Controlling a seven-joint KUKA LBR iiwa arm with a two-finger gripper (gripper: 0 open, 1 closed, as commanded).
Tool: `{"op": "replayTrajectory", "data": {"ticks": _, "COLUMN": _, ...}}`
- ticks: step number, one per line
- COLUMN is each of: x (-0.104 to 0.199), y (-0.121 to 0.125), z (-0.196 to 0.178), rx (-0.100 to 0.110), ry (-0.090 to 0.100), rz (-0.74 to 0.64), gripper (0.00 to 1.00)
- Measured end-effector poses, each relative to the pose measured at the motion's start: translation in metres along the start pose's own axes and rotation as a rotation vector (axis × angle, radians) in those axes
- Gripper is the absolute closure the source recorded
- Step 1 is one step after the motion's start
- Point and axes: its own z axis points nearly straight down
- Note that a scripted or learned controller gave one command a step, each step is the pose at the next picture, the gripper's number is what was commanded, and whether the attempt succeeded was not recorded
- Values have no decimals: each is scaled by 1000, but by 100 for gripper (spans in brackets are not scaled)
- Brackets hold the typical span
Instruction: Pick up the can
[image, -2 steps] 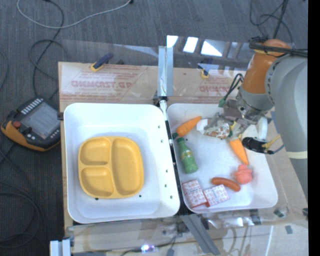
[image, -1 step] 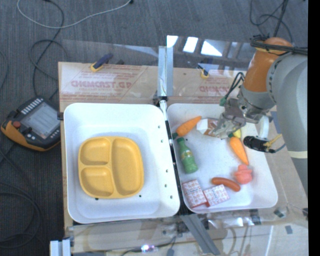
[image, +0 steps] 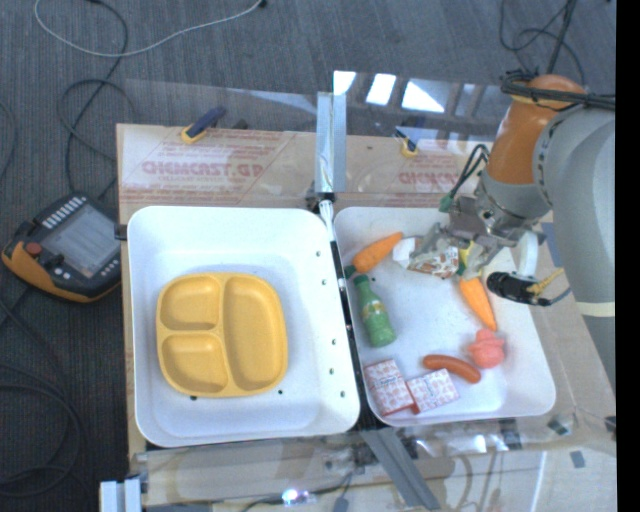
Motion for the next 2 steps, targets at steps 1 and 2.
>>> {"op": "replayTrajectory", "data": {"ticks": 1, "x": 0, "y": -1, "z": -7, "rx": 3, "ry": 0, "rz": 0, "gripper": 100}}
{"op": "replayTrajectory", "data": {"ticks": 2, "x": 0, "y": -1, "z": -7, "rx": 3, "ry": -1, "rz": 0, "gripper": 0}}
